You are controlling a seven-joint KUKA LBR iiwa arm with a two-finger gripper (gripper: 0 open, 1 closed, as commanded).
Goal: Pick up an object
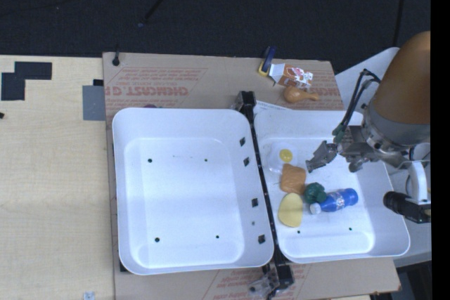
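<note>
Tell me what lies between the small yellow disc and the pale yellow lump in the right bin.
In the camera view, an orange-brown block lies between the small yellow disc and the pale yellow lump.

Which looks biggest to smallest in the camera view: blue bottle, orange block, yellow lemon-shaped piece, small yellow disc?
1. blue bottle
2-3. yellow lemon-shaped piece and orange block: too alike to rank
4. small yellow disc, clearly smallest

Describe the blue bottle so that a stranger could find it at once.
Look in the right bin, where small things cluster near the divider. The bottle lies on its side at the cluster's right end, beside a green toy. It alone is blue.
</note>
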